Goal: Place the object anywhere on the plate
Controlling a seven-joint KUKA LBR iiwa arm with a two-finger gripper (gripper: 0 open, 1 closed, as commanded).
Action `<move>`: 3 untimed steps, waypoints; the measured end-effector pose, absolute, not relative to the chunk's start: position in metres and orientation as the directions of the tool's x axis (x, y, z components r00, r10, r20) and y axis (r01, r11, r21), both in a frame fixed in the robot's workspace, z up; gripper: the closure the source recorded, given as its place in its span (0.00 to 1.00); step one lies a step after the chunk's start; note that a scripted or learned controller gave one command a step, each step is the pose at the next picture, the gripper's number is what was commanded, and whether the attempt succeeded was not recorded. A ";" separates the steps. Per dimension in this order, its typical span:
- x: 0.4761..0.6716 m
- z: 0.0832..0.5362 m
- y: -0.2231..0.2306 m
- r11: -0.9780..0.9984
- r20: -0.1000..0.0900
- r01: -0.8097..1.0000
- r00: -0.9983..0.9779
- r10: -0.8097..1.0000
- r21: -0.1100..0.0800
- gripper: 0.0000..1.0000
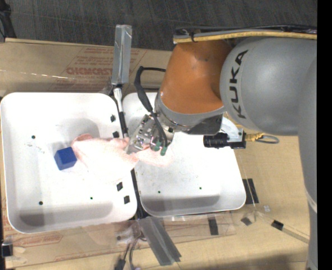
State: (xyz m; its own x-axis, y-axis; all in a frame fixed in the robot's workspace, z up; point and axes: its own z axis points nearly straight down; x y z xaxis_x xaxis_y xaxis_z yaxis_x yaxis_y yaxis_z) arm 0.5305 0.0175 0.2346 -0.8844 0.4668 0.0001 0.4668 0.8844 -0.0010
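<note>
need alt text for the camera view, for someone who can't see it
A grey and orange robot arm reaches in from the right, its gripper low over the seam between two shallow white bins. A small blue block lies in the left bin, beside a pale pinkish plate that is washed out by glare.

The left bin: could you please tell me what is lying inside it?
A blue cube sits in the left bin, beside a pale pink plate. The pincer covers the plate's right edge.

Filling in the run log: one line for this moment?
claw: over bins' shared edge | blue block: left bin, beside pink plate, untouched | placement: not done
</note>
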 end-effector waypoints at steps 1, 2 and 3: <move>0.524 0.242 0.070 0.997 -0.001 0.080 -0.997 0.080 -0.001 1.00; 0.530 0.243 0.120 1.000 -0.001 -0.008 -1.000 -0.008 -0.001 1.00; 0.519 0.232 0.170 1.000 0.003 -0.009 -1.000 -0.009 -0.002 1.00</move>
